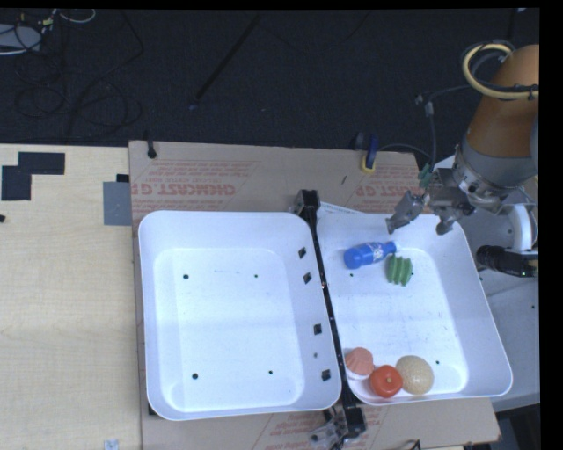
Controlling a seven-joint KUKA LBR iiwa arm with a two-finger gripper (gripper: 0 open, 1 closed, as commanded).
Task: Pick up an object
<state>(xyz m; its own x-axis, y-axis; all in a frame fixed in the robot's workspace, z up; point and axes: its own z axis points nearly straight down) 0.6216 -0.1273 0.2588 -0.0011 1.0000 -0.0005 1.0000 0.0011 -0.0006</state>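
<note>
The gripper (pixel 426 214) hangs spread and empty over the right bin's (pixel 457 299) far edge, near the blue bottle (pixel 368 254), probably poised to descend.

A dark floor (pixel 264 70) with thin cables (pixel 53 26) lies at the back. A wood bench (pixel 62 308) holds brown cardboard (pixel 237 171).

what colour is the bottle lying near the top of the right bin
Blue: the small plastic bottle lies on its side beside a green ridged object, seen clearly in the camera view.
</note>
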